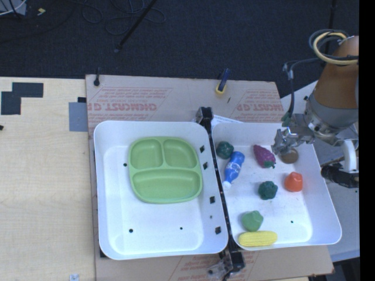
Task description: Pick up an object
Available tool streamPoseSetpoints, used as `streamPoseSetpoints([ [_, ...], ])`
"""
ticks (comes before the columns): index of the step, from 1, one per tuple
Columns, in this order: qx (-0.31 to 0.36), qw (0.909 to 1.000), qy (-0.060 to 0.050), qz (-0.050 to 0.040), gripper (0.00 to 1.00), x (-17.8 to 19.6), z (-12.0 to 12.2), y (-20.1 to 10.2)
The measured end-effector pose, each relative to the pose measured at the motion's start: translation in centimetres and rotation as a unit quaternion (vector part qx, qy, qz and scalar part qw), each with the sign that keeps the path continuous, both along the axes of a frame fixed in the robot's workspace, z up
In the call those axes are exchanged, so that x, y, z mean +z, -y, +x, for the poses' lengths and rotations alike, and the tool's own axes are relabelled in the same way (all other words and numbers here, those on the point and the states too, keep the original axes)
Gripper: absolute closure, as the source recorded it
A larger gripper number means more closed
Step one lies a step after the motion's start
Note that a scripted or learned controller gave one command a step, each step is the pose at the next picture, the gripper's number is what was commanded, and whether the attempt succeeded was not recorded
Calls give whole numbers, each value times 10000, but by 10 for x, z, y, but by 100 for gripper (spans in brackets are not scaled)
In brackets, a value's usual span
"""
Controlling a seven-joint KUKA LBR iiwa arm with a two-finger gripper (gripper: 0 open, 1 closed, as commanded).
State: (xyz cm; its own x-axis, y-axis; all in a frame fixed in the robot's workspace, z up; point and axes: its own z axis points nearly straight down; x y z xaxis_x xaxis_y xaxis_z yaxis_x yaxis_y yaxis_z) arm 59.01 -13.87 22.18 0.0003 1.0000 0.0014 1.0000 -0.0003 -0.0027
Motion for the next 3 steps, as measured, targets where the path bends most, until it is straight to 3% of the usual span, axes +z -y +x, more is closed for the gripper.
streamPoseSetpoints([
  [3,-8,10000,-6,-7,100,-8,-62,-107],
])
